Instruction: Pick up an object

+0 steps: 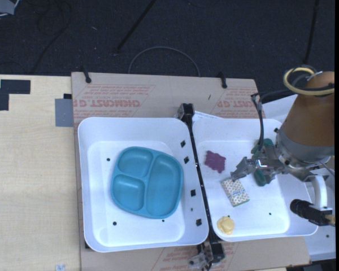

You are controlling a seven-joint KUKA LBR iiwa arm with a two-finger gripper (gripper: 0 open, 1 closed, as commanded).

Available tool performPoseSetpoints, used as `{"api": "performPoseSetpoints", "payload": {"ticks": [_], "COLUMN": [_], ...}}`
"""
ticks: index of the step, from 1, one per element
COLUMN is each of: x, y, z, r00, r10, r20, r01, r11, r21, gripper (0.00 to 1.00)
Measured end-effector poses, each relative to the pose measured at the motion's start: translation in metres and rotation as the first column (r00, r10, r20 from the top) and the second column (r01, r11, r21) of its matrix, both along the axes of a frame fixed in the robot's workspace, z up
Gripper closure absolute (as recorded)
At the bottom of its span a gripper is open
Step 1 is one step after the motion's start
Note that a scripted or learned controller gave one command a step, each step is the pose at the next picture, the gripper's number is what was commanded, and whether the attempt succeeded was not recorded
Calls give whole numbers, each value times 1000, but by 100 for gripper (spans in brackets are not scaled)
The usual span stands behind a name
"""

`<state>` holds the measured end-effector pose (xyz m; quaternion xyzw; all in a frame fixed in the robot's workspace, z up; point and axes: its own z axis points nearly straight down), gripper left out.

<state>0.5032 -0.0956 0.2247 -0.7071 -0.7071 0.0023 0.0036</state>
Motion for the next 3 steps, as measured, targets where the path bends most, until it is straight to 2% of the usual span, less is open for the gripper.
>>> {"api": "performPoseSetpoints", "payload": {"ticks": [2, 3], "x": [-12, -11], "y": [-9, -11], "z": [-101, -89], "r00": [1000, 1000], "r10": [-1, -7], "r20": [0, 2], "r01": [1, 7], "r11": [1000, 1000], "r21": [0, 0], "gripper": [0, 100]}}
